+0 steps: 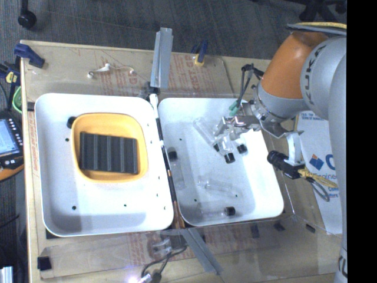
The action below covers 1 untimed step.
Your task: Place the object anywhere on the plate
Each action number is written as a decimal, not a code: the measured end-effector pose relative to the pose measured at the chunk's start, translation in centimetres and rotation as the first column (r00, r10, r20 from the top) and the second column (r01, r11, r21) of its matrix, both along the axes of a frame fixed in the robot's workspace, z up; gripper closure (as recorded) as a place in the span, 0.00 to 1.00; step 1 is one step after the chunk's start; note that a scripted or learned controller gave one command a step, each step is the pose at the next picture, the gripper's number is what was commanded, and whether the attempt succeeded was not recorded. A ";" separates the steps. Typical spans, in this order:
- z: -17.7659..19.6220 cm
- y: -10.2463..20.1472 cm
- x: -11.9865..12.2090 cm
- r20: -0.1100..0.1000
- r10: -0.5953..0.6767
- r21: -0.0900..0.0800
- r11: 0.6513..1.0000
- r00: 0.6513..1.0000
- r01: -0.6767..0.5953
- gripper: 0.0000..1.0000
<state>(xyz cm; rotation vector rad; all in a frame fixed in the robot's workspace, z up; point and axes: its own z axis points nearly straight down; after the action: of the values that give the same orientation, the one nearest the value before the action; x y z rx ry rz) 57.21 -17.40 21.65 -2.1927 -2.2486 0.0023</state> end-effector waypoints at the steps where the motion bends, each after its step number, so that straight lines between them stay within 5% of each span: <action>1: 3.7 4.0 2.5 -0.001 0.159 0.001 0.987 0.987 -0.159 1.00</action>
<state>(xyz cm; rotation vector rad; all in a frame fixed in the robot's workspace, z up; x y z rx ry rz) 59.73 -13.36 25.32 -2.0058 -2.4155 0.0028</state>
